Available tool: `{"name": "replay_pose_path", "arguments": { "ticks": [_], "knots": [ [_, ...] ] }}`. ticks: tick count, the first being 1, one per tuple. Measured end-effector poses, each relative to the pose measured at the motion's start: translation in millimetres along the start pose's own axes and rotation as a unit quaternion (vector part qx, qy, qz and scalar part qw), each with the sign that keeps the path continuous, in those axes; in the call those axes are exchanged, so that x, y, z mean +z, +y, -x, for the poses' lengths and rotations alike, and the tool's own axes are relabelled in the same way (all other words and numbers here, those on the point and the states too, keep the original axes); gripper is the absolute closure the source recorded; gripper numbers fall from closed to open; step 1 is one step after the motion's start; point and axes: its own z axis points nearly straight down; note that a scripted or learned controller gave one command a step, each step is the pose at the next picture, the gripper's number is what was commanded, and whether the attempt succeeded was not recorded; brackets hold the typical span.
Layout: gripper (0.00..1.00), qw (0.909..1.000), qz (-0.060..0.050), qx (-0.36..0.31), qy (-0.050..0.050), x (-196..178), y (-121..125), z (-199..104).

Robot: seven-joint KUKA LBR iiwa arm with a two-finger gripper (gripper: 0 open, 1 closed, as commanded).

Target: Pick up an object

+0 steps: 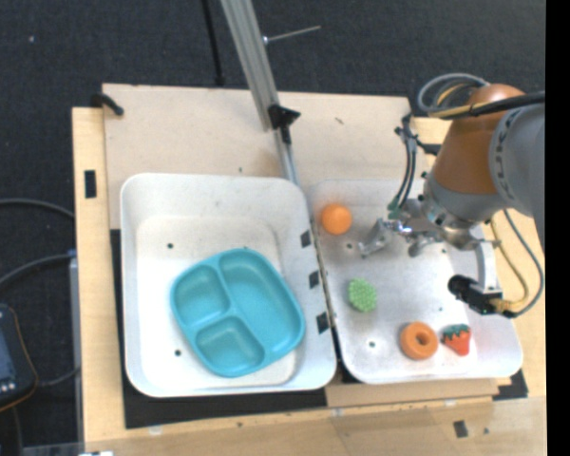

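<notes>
In the right bin (391, 369) lie an orange ball (336, 219) at the upper left, a green knobbly object (362, 295) in the middle, an orange ring (419, 341) near the front and a small red and green toy (457, 339) beside the ring. My gripper (391, 237) hangs over the bin's upper middle, to the right of the orange ball and above the green object. Its fingers spread apart with nothing between them.
The left bin (152, 207) holds a teal divided tray (236, 310). A metal pole (252, 50) slants down from the top to the gap between the bins. The grey arm with its orange band (470, 155) covers the right bin's upper right corner.
</notes>
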Motion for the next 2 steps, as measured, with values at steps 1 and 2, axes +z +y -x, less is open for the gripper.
{"name": "replay_pose_path", "arguments": {
  "ticks": [1, 2],
  "knots": [
    [0.0, 1.0, 0.0, 0.0, 0.0, 46.7, -0.5, 1.0],
    [1.0, 1.0, 0.004, 0.003, 0.0, 32.4, 1.2, 2.4]
  ]
}}
